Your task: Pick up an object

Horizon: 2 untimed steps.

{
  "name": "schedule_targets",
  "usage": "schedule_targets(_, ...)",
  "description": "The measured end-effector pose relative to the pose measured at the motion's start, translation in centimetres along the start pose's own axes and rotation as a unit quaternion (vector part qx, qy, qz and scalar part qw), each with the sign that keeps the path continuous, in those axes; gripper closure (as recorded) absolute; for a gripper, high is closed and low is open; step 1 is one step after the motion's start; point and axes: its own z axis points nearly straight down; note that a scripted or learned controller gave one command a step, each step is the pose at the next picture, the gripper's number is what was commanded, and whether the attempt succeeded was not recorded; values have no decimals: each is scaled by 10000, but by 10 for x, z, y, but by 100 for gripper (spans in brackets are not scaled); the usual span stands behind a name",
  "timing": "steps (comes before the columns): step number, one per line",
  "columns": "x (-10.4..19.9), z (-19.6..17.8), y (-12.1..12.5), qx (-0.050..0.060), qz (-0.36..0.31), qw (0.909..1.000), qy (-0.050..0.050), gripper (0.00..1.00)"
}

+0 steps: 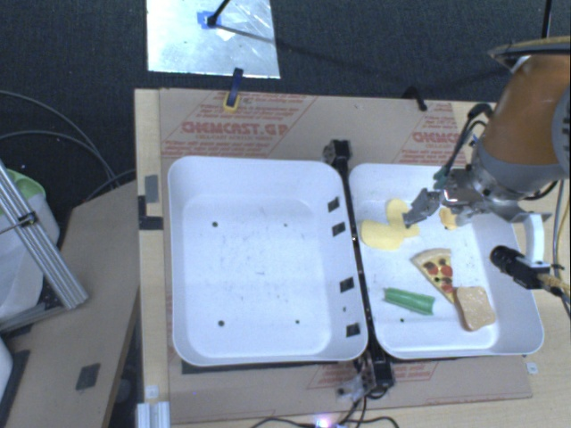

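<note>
Reaching in from the right, the end effector (pixel 426 205) hangs low over the right bin (pixel 526 328), its fingers spread, one tip just beside the yellow pieces (pixel 385 230) and nothing between them. Near it lie a pizza slice (pixel 435 267), a green pod (pixel 409 300) and a slice of bread (pixel 475 308). Left bin (pixel 178 239) sits alongside. Red lettering on the board under the bins (pixel 294 119) looks like "CHEMCAST GP", printed upside down. Table (pixel 98 266) extends left.
</note>
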Motion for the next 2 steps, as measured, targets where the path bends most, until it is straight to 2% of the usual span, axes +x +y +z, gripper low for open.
schedule_targets(1,-80,110,-10,43,46,10000,-9,0)
schedule_targets(2,-43,137,30,-7,-23,10000,4,0)
